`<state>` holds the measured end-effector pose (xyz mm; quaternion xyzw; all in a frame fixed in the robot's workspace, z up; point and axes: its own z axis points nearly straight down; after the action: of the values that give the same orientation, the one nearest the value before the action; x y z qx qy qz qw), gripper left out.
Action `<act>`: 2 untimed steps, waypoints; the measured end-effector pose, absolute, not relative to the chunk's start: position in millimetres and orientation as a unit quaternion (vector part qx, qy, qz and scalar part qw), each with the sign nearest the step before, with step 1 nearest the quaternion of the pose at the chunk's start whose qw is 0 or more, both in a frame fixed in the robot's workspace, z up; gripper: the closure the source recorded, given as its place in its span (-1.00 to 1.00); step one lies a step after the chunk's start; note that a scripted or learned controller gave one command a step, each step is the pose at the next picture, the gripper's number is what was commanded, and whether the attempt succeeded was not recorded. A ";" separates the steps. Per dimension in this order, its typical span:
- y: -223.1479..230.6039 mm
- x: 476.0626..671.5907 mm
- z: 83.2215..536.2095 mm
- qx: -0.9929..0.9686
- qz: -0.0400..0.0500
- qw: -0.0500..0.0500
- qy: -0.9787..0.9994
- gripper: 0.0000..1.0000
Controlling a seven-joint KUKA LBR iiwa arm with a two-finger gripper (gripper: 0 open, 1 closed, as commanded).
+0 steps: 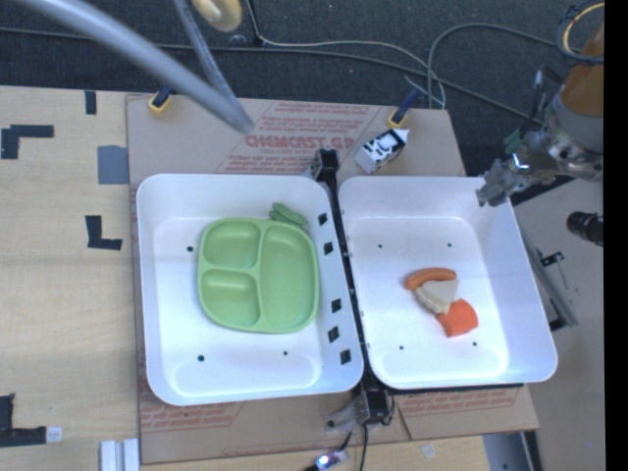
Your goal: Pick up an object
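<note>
Currently, item by item, from the arm outward:

Tool (pixel 494 186): at the right of the view, hanging just past the upper right corner of the right bin (pixel 510 263), at the end of the grey arm (pixel 579 96) with its orange band; whether it is spread or pressed together cannot be told, and nothing shows in its grip.

Orange strip (pixel 432 277): in the right bin, right of centre; a curved piece, long axis nearly level across the view, left end dipping slightly toward the bin's floor side.

Beige wedge (pixel 437 296): touching the strip from below, its broad edge up against the strip, its narrower part running down and right.

Orange-red chunk (pixel 460 318): touching the wedge at its lower right; squat, no clear long axis. The three pieces form one cluster running diagonally from upper left to lower right, well apart from the tool, with bare bin floor around them.

Left bin (pixel 167 263): beside the right bin, joined along a black divider.

Green divided plate (pixel 260 274): lying flat in the left bin, three compartments; a small darker green piece (pixel 287 214) at its upper right rim.

Worktop (pixel 59 263): light wood with black marks; cardboard sheet (pixel 294 135) under the bins; cables behind
</note>
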<state>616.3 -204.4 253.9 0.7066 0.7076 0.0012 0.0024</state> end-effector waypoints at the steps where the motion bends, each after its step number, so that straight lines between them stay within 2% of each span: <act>1: -146.7 604.8 240.0 0.705 0.000 -0.001 0.709 1.00; 2: -93.2 601.4 230.2 0.705 -0.001 -0.002 0.709 1.00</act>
<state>601.4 -93.2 230.2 0.7049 0.7093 -0.0005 -0.0016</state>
